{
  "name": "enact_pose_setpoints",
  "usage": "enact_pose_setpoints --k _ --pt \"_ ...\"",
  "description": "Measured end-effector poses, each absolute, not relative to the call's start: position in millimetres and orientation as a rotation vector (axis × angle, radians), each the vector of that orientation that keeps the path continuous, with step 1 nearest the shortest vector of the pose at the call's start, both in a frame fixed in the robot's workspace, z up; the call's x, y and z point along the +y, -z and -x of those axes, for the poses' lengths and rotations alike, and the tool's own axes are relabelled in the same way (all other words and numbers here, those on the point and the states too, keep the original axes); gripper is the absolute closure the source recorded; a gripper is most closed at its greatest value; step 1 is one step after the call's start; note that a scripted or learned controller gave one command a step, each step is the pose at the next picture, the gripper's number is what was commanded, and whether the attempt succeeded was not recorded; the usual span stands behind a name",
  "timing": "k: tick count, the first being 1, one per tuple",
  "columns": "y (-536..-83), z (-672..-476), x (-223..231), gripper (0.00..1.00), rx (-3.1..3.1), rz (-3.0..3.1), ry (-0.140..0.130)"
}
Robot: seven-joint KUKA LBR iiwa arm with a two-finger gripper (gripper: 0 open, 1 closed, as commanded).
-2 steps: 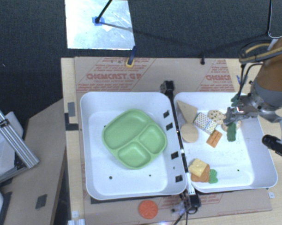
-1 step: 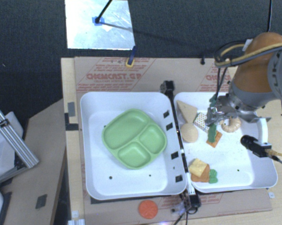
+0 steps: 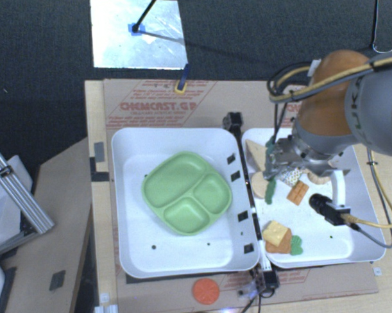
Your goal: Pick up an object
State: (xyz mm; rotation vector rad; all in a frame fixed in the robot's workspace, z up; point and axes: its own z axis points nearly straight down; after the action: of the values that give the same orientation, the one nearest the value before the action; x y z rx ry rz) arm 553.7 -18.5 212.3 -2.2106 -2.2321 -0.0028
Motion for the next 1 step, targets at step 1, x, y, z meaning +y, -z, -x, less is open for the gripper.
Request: enact_pose_setpoints --k 1 --pt "-230.0 -557.5 33.4 1.00 -2.234 2.209 0.006"
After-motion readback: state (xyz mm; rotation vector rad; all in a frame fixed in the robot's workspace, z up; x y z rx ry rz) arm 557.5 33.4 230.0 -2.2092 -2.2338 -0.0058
